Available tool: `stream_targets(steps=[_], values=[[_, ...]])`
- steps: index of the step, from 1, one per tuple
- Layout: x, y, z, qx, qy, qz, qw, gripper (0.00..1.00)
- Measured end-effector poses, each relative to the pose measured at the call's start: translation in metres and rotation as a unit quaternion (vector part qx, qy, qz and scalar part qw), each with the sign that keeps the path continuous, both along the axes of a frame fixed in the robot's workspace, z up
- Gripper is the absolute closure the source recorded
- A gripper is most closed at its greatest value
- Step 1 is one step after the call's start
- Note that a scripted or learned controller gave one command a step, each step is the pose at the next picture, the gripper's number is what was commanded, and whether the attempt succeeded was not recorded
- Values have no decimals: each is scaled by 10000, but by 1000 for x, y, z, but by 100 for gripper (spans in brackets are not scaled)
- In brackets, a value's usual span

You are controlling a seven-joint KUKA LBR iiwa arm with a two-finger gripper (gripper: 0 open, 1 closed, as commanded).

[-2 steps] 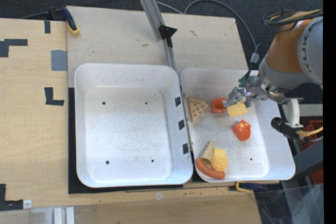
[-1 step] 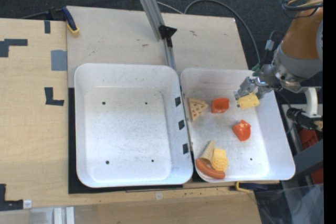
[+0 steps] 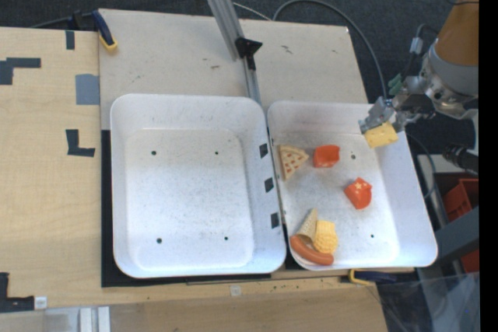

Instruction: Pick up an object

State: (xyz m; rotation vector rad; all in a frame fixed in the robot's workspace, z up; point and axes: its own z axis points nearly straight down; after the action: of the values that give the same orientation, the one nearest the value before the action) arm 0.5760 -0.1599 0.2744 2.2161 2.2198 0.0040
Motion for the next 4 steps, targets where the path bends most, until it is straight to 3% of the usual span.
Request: stream_targets(steps=[4], values=[[32, 198, -38, 13, 46, 23, 10000, 100]])
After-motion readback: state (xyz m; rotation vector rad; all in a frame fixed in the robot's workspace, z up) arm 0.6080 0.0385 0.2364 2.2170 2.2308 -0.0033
